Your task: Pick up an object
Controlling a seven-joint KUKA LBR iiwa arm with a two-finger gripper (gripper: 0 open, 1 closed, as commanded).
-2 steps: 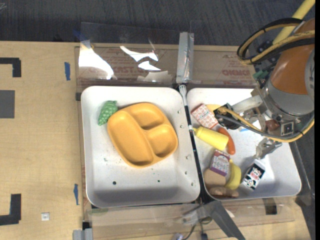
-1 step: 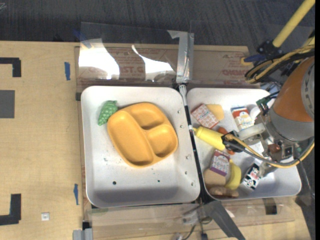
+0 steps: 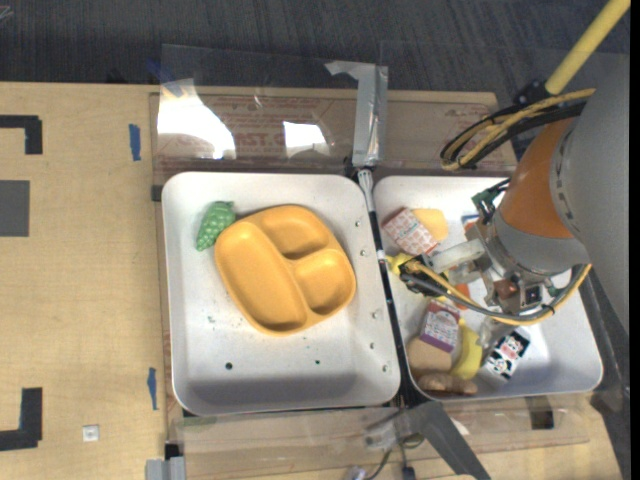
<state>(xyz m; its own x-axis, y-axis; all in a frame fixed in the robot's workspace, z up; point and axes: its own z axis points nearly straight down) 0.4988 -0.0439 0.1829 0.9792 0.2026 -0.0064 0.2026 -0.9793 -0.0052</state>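
Yellow plastic marks the biggest item: a divided plate (image 3: pixel 286 266) lying flat in the left bin (image 3: pixel 190 368), its long axis running from upper left to lower right, with a green bunch of grapes (image 3: pixel 213 224) touching its upper-left edge. The right bin (image 3: pixel 580 368) holds a red-and-white packet (image 3: pixel 410 230), a purple-labelled pouch (image 3: pixel 438 326), a banana (image 3: pixel 468 351) and a black-and-white carton (image 3: pixel 508 354). The gripper (image 3: pixel 478 268) hangs over this clutter on the worktop (image 3: pixel 80 298); whether it is apart or together cannot be told.
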